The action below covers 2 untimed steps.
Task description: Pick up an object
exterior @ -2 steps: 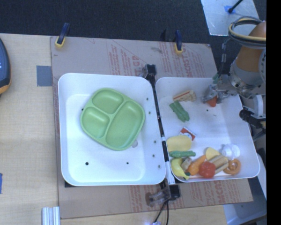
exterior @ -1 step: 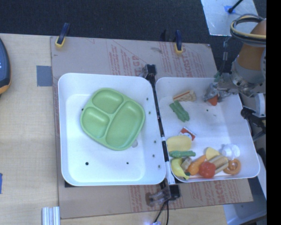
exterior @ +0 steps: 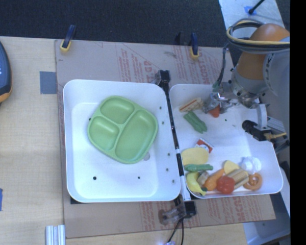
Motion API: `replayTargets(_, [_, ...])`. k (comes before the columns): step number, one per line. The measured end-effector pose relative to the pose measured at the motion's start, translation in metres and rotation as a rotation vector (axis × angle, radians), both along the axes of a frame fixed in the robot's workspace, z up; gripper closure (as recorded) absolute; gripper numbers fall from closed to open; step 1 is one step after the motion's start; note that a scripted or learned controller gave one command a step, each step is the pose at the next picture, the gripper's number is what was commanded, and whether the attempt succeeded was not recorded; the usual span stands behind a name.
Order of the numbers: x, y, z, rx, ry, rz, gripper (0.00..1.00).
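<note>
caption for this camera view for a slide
Arm's gripper low in the right bin among toy food; green plate in the left bin.

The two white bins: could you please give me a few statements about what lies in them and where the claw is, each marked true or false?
1. The green divided plate lies in the left bin. True.
2. The claw is over the left bin. False: it is at the upper part of the right bin, near a small red piece.
3. The green pickle-like piece lies on the plate. False: it lies on the right bin's floor.
4. A cluster of toy food sits along the right bin's lower edge. True.
5. The plate has three compartments. True.
</note>
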<state>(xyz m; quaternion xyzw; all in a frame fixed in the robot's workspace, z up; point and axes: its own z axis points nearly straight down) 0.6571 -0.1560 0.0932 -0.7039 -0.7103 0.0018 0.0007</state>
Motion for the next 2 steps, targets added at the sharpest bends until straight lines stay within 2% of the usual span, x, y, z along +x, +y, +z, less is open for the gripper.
replayTargets(1, [0.000,0.054,0.000,0.001,-0.001,0.001,1.00])
replayTargets(2, [-0.053,0.120,0.106,0.004,-0.007,0.001,1.00])
